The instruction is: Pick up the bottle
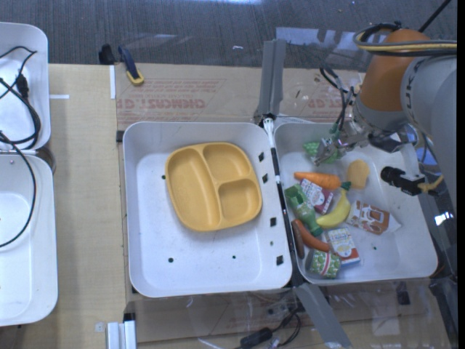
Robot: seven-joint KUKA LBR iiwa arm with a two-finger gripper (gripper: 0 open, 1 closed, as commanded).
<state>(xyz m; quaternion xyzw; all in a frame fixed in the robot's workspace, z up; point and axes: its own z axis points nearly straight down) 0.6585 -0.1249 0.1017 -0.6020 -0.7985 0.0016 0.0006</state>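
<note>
A grey arm with an orange band is seen reaching in from the right over the right shallow white bin point(425, 264). Its tool point(330, 149) is lowered near that bin's far left corner; whether it is clenched or released cannot be told. A small green bottle point(313, 150), as far as can be made out, lies on the bin floor just left of the tool, close to or touching it. Nearer the camera, an orange carrot point(317, 178), a yellow banana point(336, 211), a round yellow fruit point(357, 173) and a red-and-white carton point(369, 219) are scattered. A yellow three-part plastic plate point(213, 185) is set in the left white bin point(145, 267) on the worktop point(80, 195).
</note>
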